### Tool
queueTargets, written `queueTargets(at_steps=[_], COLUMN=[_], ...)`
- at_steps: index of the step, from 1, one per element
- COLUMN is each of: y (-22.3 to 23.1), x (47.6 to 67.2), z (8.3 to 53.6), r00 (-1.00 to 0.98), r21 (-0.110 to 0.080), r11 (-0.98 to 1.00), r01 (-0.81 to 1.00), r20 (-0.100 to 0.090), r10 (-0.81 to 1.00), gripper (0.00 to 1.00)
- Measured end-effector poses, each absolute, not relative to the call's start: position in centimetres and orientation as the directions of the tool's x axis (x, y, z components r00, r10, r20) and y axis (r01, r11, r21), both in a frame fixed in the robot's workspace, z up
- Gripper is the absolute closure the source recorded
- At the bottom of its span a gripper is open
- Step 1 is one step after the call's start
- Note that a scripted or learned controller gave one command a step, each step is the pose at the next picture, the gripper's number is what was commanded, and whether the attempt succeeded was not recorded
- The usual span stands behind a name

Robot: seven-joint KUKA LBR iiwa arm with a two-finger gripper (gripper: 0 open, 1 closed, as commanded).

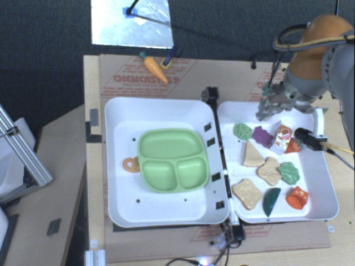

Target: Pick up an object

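Note:
The right bin [324,204] holds several toy foods: a green round piece [242,131], a purple piece [262,136], a red and white carton [283,138], a pale wedge [253,155], two toast slices [270,171] [247,193], a green leafy piece [289,172], a dark teal piece [271,200] and a red piece [298,197]. My gripper [268,109] hangs over the bin's far edge, just above and behind the purple piece. Nothing shows between its fingers.
The left bin [119,148] bears a green divided plate [171,159] with a small orange pretzel [131,164] beside it on the left. A toy carrot [155,69] lies on the cardboard behind the bins, below a shiny sheet [132,15].

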State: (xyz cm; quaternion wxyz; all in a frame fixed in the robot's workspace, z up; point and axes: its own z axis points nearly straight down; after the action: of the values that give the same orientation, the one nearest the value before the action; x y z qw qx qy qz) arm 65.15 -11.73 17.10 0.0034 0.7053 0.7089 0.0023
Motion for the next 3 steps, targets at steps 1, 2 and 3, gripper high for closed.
queueTargets(at_steps=[1,2,3], y=[-11.8,-6.8,-0.9], x=[65.3,64.6,63.0], z=[22.6,23.5,22.4], r00=[-0.006,-0.010,-0.010], r21=[0.008,0.003,-0.001], r11=[0.006,0.010,0.010], r01=[1.000,1.000,1.000], r20=[-0.001,0.001,0.003], r10=[1.000,1.000,1.000], gripper=[1.00,1.00,1.00])
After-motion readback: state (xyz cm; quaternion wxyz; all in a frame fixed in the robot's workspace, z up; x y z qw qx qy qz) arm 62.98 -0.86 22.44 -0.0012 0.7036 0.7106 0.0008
